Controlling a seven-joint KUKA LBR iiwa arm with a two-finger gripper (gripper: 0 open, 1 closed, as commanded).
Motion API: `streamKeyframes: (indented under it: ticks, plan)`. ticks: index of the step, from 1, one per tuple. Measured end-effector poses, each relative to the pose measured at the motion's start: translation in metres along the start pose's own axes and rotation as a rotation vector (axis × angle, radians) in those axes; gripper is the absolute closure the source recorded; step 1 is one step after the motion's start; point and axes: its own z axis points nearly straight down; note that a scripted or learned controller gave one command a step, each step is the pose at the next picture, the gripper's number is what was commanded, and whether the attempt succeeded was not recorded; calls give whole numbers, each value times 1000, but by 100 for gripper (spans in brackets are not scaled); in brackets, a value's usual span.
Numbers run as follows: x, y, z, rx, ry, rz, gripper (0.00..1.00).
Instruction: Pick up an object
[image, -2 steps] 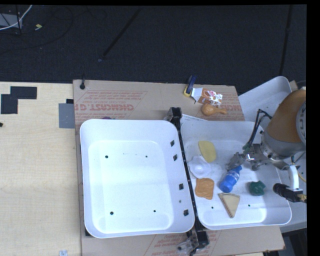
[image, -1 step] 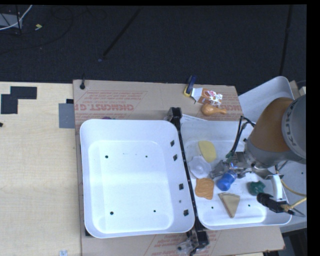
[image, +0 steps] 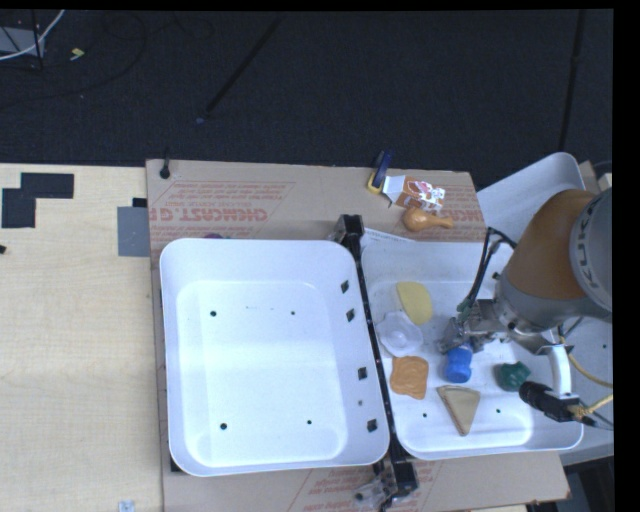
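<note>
Here, tool (image: 462, 340) just above blue cylinder (image: 458, 364) — perhaps touching.

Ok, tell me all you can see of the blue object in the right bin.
The blue object is a small, stubby cylinder, plastic-looking, bright blue. It lies on the floor of the right bin, directly under the gripper. Contact with the gripper can't be judged. A green piece sits to its right, a tan wedge just below.
</note>
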Motion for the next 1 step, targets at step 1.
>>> streamKeyframes:
  ticks: [1]
  plan:
    - [73, 35, -68, -8, 0, -10, 100]
